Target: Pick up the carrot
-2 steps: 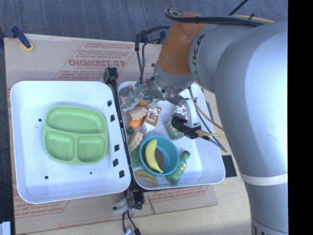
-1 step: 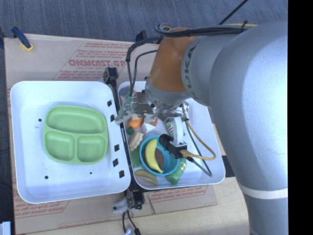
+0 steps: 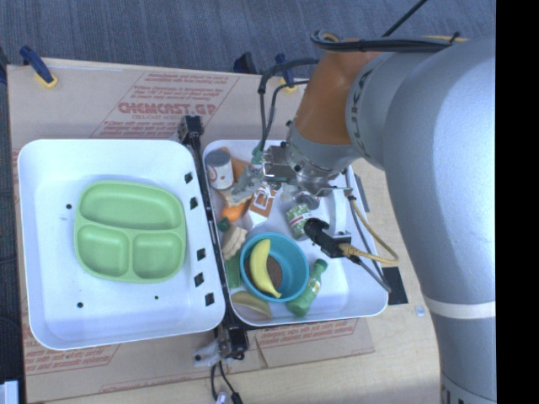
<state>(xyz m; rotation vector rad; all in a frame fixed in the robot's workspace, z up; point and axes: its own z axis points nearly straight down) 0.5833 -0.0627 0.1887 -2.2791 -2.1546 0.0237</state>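
Note:
The carrot (image 3: 235,210) is a small orange piece with a green top, lying in the right bin (image 3: 364,303) near its left wall. My gripper (image 3: 263,175) hangs low over the upper part of that bin, just above and to the right of the carrot. The wrist and its cables hide the tips, and I cannot make out anything held there. An orange and white carton (image 3: 264,202) lies between the gripper and the carrot.
The right bin is crowded: a small tin (image 3: 221,173), a green-labelled can (image 3: 297,217), a blue bowl (image 3: 290,269) with a banana (image 3: 263,269), and a green bottle (image 3: 308,291). The left bin (image 3: 42,183) holds a green divided plate (image 3: 130,230).

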